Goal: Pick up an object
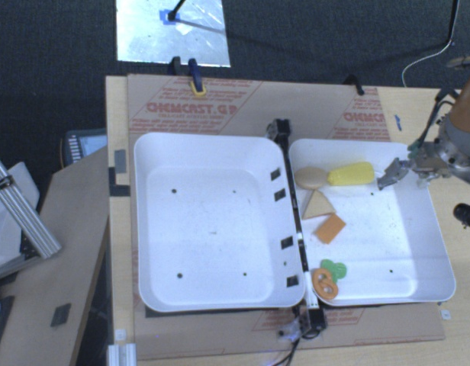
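Two bins sit side by side on the bench (243, 101). All the things lie in the right bin (418, 258), near its left wall. A long block (351, 174) lies at the back, a rounded piece (311, 178) just left of it, a wedge (317, 204) and a small block (330, 229) in front

arm (462, 120) cut off at right edge, claw (393, 172) fingers blurred

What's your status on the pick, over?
Gripper hovering over right bin, upper right, nothing between fingers. Yellow block just left of it, untouched. No obstruction between them.
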You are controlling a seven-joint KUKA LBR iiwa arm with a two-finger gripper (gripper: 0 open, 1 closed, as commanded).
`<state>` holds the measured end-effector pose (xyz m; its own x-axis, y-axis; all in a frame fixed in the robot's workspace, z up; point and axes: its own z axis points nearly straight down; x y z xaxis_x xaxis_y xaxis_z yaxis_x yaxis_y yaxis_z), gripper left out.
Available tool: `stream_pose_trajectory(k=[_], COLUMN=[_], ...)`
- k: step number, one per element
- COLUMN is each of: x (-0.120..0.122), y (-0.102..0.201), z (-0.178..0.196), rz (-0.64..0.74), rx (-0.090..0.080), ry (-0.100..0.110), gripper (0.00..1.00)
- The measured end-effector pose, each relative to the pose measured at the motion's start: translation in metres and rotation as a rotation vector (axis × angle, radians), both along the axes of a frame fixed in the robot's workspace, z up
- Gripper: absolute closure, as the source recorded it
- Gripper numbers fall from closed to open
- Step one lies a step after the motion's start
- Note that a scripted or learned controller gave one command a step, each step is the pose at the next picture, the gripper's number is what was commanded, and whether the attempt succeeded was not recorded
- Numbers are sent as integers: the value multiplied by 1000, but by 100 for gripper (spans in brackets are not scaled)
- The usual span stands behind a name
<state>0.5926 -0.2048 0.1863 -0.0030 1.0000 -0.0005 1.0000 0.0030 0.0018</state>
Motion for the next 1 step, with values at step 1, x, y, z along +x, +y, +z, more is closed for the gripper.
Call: stream_pose_trajectory(k=[1], x=[1], y=[0], z=[11], rz=[4], rx=[-1], ry=[-4], gripper=[100])
